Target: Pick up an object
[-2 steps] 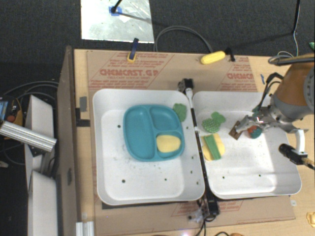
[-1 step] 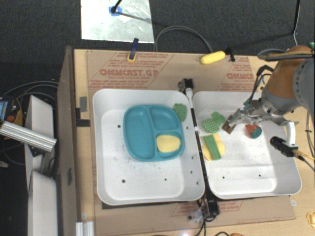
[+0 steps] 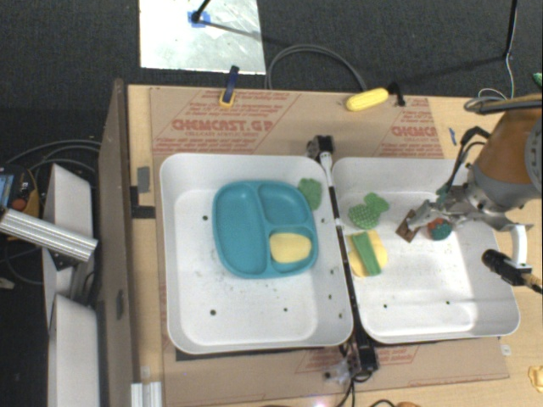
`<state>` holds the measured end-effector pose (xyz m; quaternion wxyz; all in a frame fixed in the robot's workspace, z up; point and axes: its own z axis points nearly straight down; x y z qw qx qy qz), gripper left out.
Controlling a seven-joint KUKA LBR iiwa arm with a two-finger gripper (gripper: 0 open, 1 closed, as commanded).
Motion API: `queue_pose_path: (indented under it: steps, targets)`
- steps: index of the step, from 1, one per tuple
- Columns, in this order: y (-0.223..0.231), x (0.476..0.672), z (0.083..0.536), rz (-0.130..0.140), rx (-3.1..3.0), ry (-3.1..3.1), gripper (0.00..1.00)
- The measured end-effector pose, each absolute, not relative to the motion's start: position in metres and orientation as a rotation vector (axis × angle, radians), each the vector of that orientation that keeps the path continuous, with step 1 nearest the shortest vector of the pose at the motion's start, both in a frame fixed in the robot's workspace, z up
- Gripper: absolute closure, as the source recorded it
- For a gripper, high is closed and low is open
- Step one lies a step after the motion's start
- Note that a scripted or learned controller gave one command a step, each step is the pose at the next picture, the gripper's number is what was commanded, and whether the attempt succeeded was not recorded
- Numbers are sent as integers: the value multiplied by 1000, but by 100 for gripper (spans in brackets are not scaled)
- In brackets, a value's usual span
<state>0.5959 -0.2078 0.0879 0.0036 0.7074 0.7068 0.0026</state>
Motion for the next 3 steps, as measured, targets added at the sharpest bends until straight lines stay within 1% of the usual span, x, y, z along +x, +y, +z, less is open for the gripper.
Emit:
queue_pose_path:
  steps: [1,2,3]
  targets:
    - [-206,599,100,15,2209,2217,100]
    - [-206,599,99,14,2210,2217,0]
    - [-203,555,83,-3,2224,2223,0]
